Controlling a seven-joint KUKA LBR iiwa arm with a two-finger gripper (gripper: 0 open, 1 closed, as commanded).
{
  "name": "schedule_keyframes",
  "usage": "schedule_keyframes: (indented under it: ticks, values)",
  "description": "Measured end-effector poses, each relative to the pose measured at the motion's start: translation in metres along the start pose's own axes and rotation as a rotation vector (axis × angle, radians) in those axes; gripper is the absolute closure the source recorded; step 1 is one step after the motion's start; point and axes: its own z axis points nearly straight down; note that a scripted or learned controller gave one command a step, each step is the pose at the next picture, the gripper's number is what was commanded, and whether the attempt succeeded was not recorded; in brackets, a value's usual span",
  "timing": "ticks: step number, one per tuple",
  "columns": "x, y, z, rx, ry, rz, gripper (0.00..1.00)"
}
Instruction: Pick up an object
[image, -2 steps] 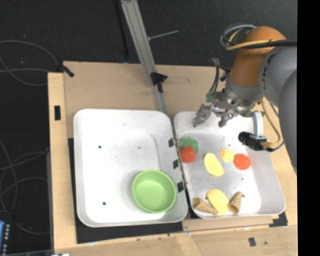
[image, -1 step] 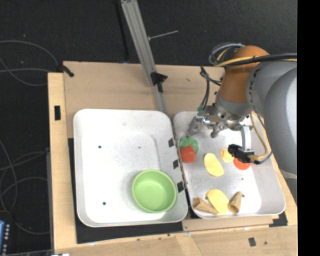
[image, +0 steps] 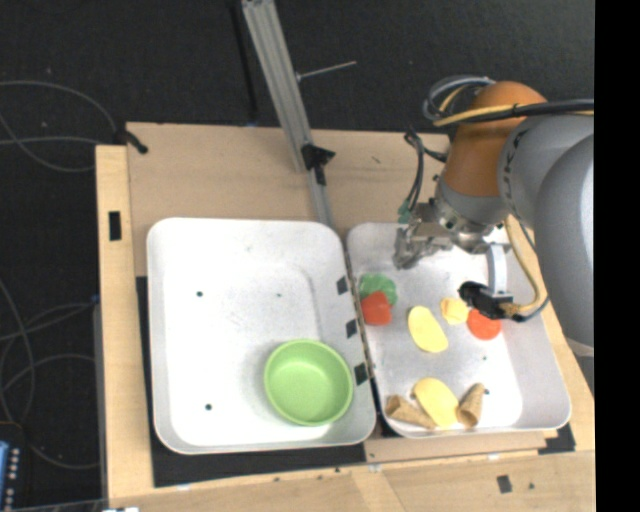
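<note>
In the right bin lie several small items: a red piece with a green top, a yellow oval, a small yellow piece, a red piece, a yellow lump and two brown cones. My gripper hangs over the bin's far left corner, just up and right of the red and green piece. Nothing shows in its grasp.
A green bowl sits in the near right part of the left bin. A metal post rises behind the bins. The arm's grey body and cables overhang the right bin's right side.
</note>
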Motion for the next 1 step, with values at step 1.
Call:
schedule_keyframes:
  ticks: [1]
  values:
    - [-0.0044,-0.0033,-0.0456,-0.002,0.001,-0.005,1.0]
